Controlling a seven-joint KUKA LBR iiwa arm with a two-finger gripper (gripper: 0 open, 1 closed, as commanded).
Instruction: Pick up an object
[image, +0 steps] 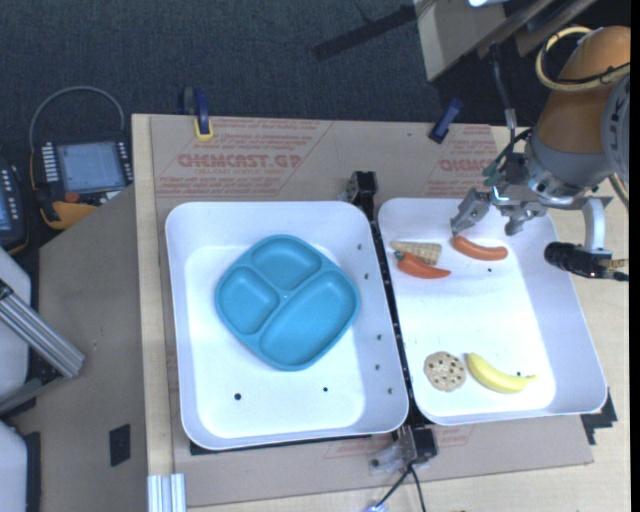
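Note:
My gripper hangs open at the back of the right bin, its two fingers spread apart with nothing between them. Just below it lies an orange-red sausage, a little apart from the fingertips. To the left of the sausage are a tan wedge of bread and a red-orange carrot, touching each other. Near the front of the same bin a round cookie sits beside a yellow banana.
The left bin holds a blue sectioned plate. A black divider runs between the two bins. The arm's orange band and grey wrist come in from the upper right. A small screen stands off the bench at the left.

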